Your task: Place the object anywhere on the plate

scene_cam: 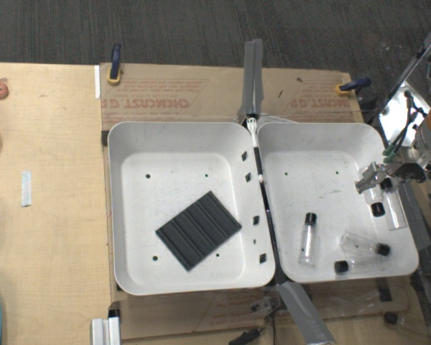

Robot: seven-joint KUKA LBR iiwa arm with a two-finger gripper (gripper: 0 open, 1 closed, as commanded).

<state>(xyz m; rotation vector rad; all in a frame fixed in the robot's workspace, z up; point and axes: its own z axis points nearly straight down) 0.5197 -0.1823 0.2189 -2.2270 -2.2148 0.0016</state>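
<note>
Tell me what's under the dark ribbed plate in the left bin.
The dark ribbed plate lies flat on the left bin floor, white showing all around it. Whatever sits beneath it is covered; nothing pokes out.

Bench [43, 264] bears two white bins [122, 192] — on cardboard [172, 92].

Two shallow white plastic bins sit side by side – the left bin [129, 192] holds a dark ribbed rectangular plate [199, 230], lying diagonally. The right bin [316, 149] holds clear plastic vials: one [308, 237] near centre, others [366, 245] toward its right wall.
</note>
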